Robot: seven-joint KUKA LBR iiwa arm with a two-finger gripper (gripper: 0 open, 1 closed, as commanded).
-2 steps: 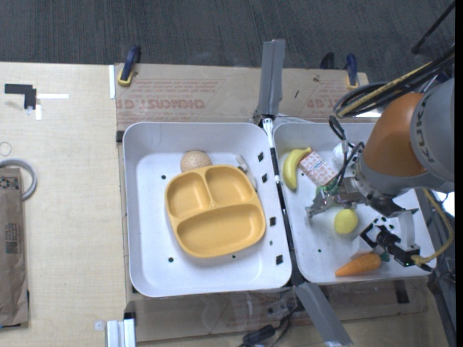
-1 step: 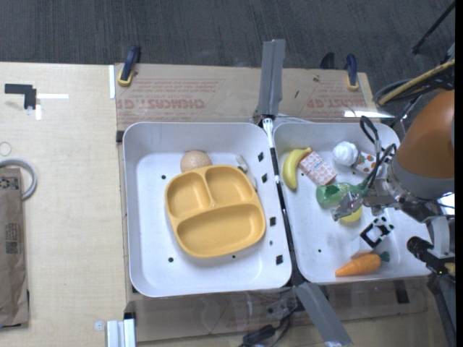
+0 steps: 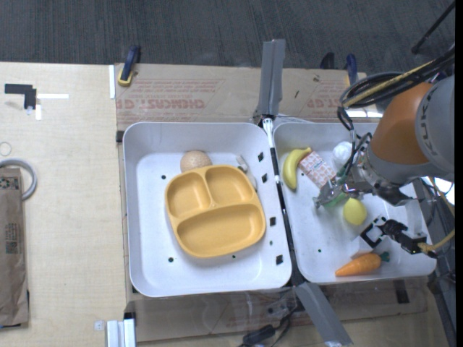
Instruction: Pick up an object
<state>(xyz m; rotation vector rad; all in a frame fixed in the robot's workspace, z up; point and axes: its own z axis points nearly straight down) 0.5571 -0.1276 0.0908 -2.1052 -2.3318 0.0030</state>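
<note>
Right bin (image 3: 311, 262), centre-right of frame: the hand (image 3: 331, 194) sits low among a banana (image 3: 291, 168), a patterned packet (image 3: 317, 168) and a lemon (image 3: 354, 212) (its opening cannot be told). Judged best practice: centre on one object, descend vertically, avoid nudging neighbours.

The grey arm (image 3: 434, 121) enters at the right edge of the frame, its orange band (image 3: 398, 125) sitting right of centre. Black cables loop over it toward the upper right. Below the band, the wrist angles down and left, ending in the gripper (image 3: 329, 196) at centre right.
</note>
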